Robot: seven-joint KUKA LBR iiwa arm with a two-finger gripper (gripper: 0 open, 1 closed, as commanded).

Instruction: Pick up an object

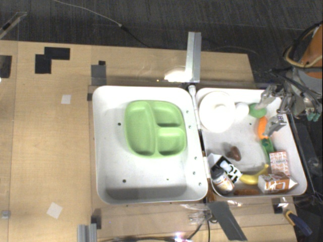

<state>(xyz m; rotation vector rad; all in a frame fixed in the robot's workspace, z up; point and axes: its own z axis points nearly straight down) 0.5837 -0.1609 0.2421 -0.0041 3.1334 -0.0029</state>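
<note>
Two white bins side by side on the wooden bench: left bin [108,135] holds a green divided tray [154,127] lying flat near its middle. Right bin [298,155] holds a white plate [218,111] at far left, a brown lump [232,152] mid-bin, a can [222,179] and a banana [252,177] along the near edge, two cartons [278,173] in the near right corner, and a carrot [262,127] by a green item [257,111] at far right. The gripper [275,112] hangs over the right bin's far right corner, just beside the carrot, nothing visibly between its fingers.
</note>
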